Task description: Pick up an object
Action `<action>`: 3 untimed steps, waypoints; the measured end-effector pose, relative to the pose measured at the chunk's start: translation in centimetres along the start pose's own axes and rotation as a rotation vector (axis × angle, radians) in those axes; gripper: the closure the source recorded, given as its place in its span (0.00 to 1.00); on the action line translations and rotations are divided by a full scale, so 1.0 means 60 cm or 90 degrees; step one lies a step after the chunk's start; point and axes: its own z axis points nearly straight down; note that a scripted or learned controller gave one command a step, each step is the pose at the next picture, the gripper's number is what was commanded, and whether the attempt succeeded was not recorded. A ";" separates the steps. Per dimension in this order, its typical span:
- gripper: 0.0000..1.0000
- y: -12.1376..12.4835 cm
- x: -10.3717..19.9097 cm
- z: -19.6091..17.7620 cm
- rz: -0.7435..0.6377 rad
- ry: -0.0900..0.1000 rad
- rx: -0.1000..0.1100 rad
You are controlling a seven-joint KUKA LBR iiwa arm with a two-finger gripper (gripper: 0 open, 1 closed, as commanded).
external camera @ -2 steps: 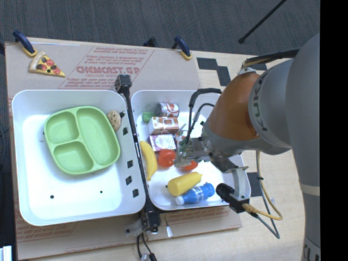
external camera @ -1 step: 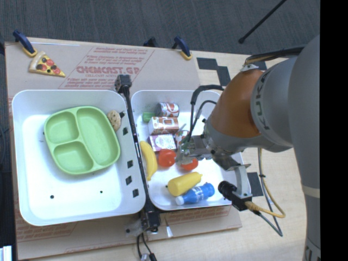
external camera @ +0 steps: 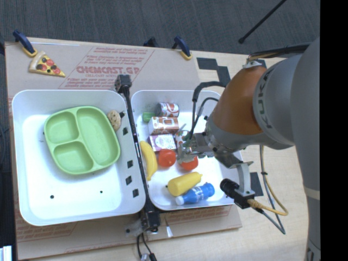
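Gripper (external camera: 186, 152) low in right bin (external camera: 209, 99) — beside tomato (external camera: 167, 158)

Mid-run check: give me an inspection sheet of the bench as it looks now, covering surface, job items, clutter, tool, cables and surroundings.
Surface: two white bins side by side, left bin and right bin, on printed cardboard.
Job's things: in the right bin, a banana, tomato, yellow bottle, blue bottle, two small cartons and a can.
Clutter: green divided plate and a cookie in the left bin; a pizza slice toy on the cardboard.
Grippers: tool low over the right bin beside a red item; finger state cannot be told.
Cables: orange cable and black leads near the wrist.
Surroundings: dark carpet; blue clamps on the board edge.
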 end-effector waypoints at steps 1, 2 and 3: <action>1.00 0.002 0.000 -0.017 -0.003 0.000 -0.001; 1.00 0.005 0.000 -0.034 -0.006 0.000 -0.003; 1.00 0.070 -0.102 -0.131 0.021 0.001 -0.003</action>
